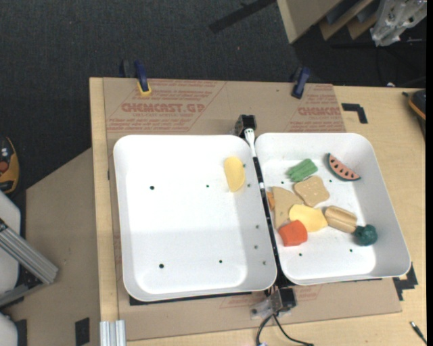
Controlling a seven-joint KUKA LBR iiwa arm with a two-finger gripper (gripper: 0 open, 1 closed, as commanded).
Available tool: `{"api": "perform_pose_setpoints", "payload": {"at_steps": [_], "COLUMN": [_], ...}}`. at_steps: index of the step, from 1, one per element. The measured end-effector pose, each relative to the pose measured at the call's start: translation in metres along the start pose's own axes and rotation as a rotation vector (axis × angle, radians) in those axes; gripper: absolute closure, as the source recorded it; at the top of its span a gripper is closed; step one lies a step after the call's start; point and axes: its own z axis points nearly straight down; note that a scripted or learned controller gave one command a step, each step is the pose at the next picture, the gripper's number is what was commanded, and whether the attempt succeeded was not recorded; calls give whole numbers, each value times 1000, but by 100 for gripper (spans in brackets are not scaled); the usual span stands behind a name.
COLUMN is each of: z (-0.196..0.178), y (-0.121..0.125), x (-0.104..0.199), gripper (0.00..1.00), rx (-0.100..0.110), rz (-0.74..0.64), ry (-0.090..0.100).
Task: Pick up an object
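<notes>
The left bin [135, 203] holds a single pale yellow oblong piece [235, 174] near its upper right corner. Several toy foods lie in the right bin [379, 203]. A green ridged piece [302, 169] and a watermelon slice [343, 167] are at the top. Below them a tan toast slice [312, 191] lies beside an orange-tan wedge [281, 201]. Lower still come a yellow piece [308, 217], a red chunk [293, 233] and a brown bun-like roll [340, 218]. A dark green clump [366, 234] sits at the right.
Both bins sit on a cardboard sheet [203, 101] held by two clamps [141, 78] at the back. A black bracket [246, 126] stands at the seam between the bins. A grey metal part [399, 20] shows at the top right corner.
</notes>
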Motion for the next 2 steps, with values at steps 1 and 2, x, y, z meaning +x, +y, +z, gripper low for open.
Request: {"api": "perform_pose_setpoints", "payload": {"at_steps": [1, 2], "z": [1, -11], "y": [0, 1], "x": [0, 0], "gripper": [0, 100], "rx": [1, -5], "rz": [0, -1], "ry": [0, -2]}}
